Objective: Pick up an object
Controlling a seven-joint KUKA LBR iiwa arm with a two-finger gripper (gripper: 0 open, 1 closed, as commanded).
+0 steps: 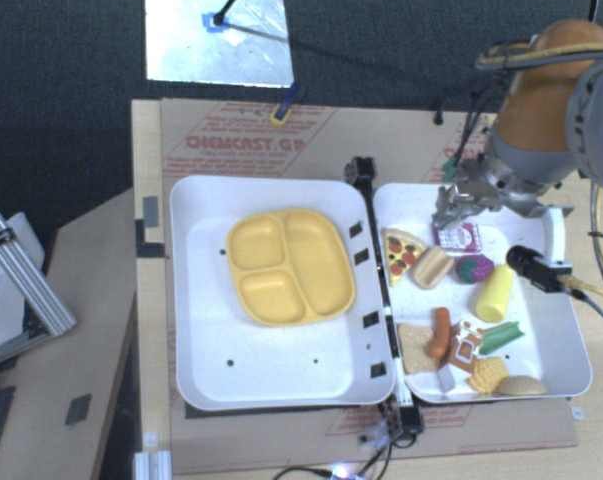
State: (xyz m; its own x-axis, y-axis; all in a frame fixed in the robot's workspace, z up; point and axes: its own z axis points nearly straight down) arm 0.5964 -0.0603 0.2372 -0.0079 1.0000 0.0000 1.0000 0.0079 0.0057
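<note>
both white bins (196,368) look like smooth, slightly glossy plastic. the yellow divided tray (286,266) is matt plastic. under the bins lies printed brown cardboard (251,140), dull and papery. past the bench's far edge, a silvery sheet (221,28) shines like foil.

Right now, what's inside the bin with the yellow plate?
The left bin holds just the yellow plate, which has three sections with nothing in them. What lies under the plate is covered.
</note>
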